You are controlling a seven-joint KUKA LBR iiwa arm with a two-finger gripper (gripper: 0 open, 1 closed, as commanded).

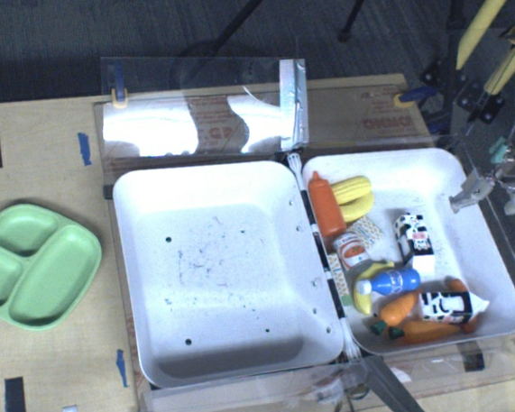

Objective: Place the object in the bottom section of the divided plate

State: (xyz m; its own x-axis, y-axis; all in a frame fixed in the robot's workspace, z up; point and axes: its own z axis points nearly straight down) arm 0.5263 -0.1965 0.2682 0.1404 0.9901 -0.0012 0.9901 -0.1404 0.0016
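Divided plate (35,264): green, on the tabletop (35,158) left of both bins, well apart from the objects.

Toy food items (381,261): heaped in the right bin (435,170), none lifted.

Claw (486,183): possibly at that bin's right rim; spread cannot be told.

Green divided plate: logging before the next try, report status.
Gripper at right bin's right rim, holding nothing visible. Green divided plate bare, left of bins. Toys piled in right bin.
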